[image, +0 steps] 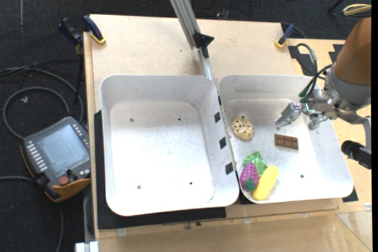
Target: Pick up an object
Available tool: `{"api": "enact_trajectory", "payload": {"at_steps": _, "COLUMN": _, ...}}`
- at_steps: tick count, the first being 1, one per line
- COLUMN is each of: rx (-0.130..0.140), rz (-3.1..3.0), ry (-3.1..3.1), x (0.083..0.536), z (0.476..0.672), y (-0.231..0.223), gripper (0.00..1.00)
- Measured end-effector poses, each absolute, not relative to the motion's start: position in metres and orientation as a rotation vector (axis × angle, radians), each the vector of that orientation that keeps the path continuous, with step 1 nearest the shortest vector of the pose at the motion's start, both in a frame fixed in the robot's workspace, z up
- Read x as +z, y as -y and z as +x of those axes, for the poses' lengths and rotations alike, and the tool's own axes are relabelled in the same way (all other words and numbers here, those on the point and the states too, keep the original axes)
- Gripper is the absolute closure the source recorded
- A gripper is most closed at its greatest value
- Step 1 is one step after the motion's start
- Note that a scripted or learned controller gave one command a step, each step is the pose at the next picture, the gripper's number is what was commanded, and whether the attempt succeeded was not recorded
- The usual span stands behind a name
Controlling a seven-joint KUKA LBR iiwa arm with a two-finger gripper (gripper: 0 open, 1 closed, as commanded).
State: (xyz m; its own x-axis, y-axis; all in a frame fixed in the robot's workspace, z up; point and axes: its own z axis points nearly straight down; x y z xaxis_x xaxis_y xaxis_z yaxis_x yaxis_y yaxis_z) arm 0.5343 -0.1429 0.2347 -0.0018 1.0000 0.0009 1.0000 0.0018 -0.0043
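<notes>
My fingers (287, 115) hang over the right bin (331, 186), slightly parted, with nothing between them. Just below lies the chocolate bar (286, 141), flat, stiff and probably light. It sits low on the floor, so I would pinch its short sides.

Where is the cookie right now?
The cookie lies in the right bin, close to its left wall. The chocolate bar is to its right, and the purple grapes are below it.
</notes>
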Motion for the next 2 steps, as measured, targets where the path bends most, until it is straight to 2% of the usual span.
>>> {"api": "enact_trajectory", "payload": {"at_steps": 1, "rx": 0.000, "rz": -2.221, "ry": 2.221, "x": 0.237, "z": 0.535, "y": 0.143, "gripper": 0.00}}
{"api": "enact_trajectory", "payload": {"at_steps": 2, "rx": 0.006, "rz": -2.221, "ry": 2.216, "x": 0.183, "z": 0.533, "y": 0.153, "gripper": 0.00}}
